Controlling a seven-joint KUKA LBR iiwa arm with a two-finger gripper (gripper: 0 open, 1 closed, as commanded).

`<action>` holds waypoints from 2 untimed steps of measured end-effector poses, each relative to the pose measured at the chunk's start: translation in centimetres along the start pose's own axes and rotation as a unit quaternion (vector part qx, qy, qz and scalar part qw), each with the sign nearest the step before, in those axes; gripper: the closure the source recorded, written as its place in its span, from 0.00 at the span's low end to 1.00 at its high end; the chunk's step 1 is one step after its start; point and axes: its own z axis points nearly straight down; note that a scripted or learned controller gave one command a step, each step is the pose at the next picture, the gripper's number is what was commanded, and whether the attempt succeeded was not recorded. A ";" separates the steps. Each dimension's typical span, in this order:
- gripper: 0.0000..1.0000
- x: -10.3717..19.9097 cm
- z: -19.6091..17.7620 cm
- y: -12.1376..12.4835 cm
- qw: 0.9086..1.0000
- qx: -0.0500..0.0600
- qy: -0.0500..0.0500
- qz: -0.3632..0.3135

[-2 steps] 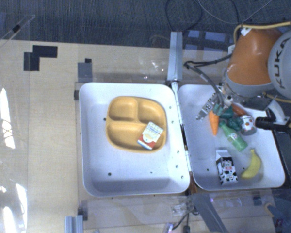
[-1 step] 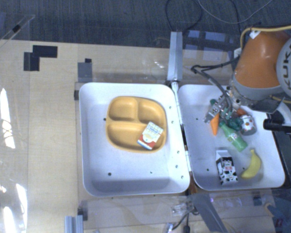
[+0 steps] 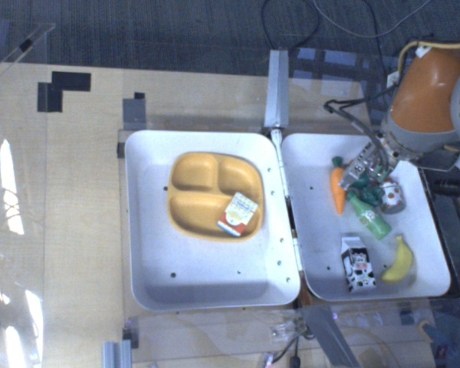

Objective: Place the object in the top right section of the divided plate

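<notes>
Bins side by side: left bin (image 3: 149, 274) carries the yellow divided plate (image 3: 185, 215), with a small snack packet (image 3: 240, 211) lying on its lower right edge, top right section (image 3: 238, 176) bare. Right bin (image 3: 316, 271) has the arm (image 3: 433, 90) reaching in from the right, gripper (image 3: 370, 169) low over a cluster: carrot (image 3: 337, 192), green bottle (image 3: 370, 215), round red-white piece (image 3: 392, 197). Grip state: cannot tell, nothing visibly held. Banana (image 3: 400, 261) and milk carton (image 3: 357, 265) sit apart, nearer the front. Likely target is the carrot or bottle; both look light, rigid, smooth plastic, prone to roll. Best pinch across the narrow mid-body.
</notes>
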 end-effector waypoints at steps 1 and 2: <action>1.00 -3.9 0.7 -2.6 1.000 0.000 -0.001 -0.004; 1.00 -4.1 -0.6 -2.4 1.000 -0.003 -0.006 -0.005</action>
